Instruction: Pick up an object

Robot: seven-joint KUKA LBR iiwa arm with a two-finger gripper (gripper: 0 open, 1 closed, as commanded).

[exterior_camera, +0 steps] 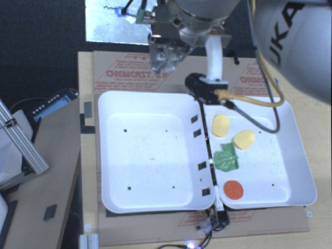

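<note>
In the right bin [295, 154] lie several small objects near its left side. A pale yellow piece [220, 125] is farthest back, and a second yellow piece [244, 139] lies just right of it. A green leafy piece [226, 158] sits below them, and an orange-red disc [233, 190] lies near the front. My gripper [164, 60] hangs high over the cardboard behind the left bin's back edge, well away from all of these objects. Nothing shows in its grasp.
The left bin [150, 154] sits beside the right one, joined by a black clipped divider [205, 149]. A yellow cable and a grey cable [259, 108] loop over the right bin's back. A metal rail [21, 139] stands at the left.
</note>
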